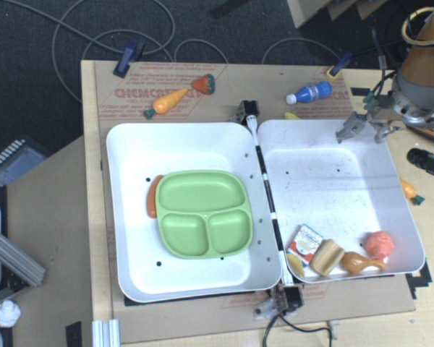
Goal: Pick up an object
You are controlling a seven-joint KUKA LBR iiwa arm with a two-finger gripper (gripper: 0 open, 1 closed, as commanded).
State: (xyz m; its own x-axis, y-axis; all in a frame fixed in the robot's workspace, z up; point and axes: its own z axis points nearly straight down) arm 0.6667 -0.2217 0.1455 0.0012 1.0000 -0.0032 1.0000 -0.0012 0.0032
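My gripper hangs over the far right corner of the right bin, open, with nothing between its fingers. The loose objects lie together in that bin's near right corner, well away from the gripper: a small red and white packet, a tan cylinder, an orange-brown curved piece and a pink lump. In the left bin rests a green divided plate, and an orange-red object peeks out from under the plate's left edge.
On the board behind the bins lie a toy carrot, a red toy, a blue bottle and two clips. A small orange item sits outside the right bin's right wall.
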